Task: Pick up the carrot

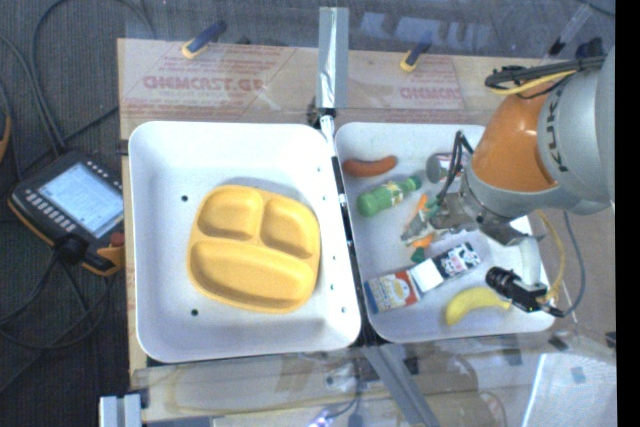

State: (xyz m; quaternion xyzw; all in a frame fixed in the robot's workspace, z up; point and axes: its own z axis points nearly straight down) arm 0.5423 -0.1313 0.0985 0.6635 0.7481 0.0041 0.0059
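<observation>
Orange and slim, the carrot (421, 223) lies in the right bin (350, 215), near its middle, with the gripper (432, 220) down right over it, so you see it only in patches: a bit beside the green bottle (387, 196) and a bit lower, near the small milk carton (458, 260). You cannot tell from this slanted view whether the jaws are parted or closed, nor whether the carrot sits between them. Treat it as a light, stiff plastic toy with a smooth, tapering skin; that is a judgement, but such a shape tends to squirt out if pinched near the thin tip. Take it across the thicker middle, jaws square to its length. Mind the neighbours: the bottle lies just beside it, the sausage (369, 166) rests farther back, and the juice box (392, 291) and banana (474, 306) lie toward the front. The yellow tray (256, 248) in the left bin (160, 245) is well apart and no concern.
</observation>
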